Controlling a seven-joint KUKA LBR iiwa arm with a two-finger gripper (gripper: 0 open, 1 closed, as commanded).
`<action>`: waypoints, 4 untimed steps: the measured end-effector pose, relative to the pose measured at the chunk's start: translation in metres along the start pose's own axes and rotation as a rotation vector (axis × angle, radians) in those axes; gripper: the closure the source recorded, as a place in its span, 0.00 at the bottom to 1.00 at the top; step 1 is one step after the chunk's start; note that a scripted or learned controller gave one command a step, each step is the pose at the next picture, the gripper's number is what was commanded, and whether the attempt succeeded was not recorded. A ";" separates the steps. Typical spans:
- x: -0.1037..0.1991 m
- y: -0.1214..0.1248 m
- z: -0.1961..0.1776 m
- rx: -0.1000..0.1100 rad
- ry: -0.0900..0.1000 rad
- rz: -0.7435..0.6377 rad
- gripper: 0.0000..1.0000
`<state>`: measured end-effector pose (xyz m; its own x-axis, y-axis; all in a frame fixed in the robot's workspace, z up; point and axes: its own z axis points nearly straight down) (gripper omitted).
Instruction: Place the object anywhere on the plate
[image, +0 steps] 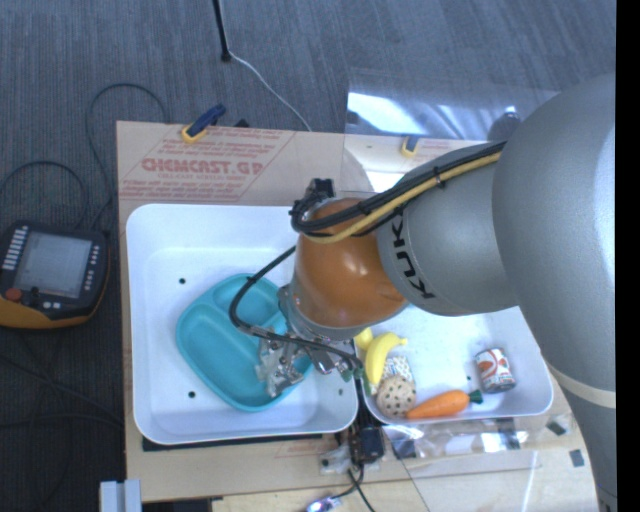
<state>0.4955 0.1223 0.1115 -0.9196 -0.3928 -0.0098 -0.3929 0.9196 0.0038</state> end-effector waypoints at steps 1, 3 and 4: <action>-0.018 0.040 -0.139 0.004 -0.008 -0.072 1.00; -0.017 0.040 -0.143 0.005 0.002 -0.071 1.00; -0.017 0.040 -0.143 0.005 0.002 -0.071 0.00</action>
<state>0.4947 0.1647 0.2543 -0.8895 -0.4568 -0.0076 -0.4568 0.8896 -0.0017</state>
